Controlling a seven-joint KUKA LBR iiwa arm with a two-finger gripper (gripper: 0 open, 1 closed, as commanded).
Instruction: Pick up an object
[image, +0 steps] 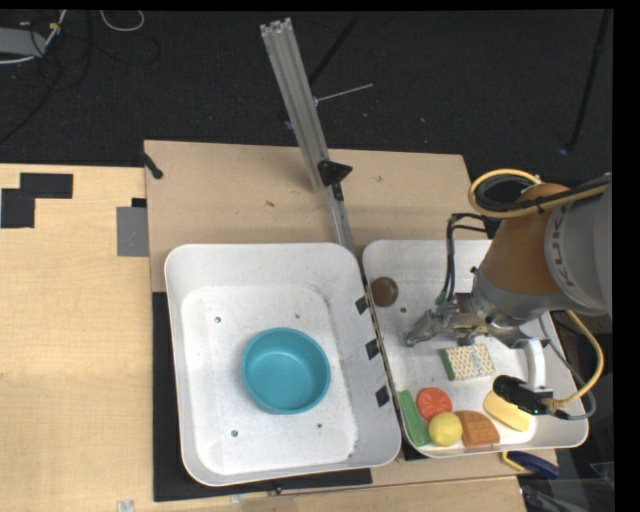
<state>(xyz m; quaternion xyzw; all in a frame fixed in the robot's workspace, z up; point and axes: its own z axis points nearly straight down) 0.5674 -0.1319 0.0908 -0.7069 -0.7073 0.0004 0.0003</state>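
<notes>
My end effector (425, 330) is hovering, fingers spread and holding nothing, in the right bin (420, 262) near a brown ball (383, 291).

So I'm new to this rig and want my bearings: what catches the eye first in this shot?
The teal bowl stands out, sitting alone in the left bin. Next is the grey and orange arm reaching in from the right, its gripper low over the right bin. Along that bin's near edge lies a bright cluster: a red ball, a yellow ball and a banana.
</notes>
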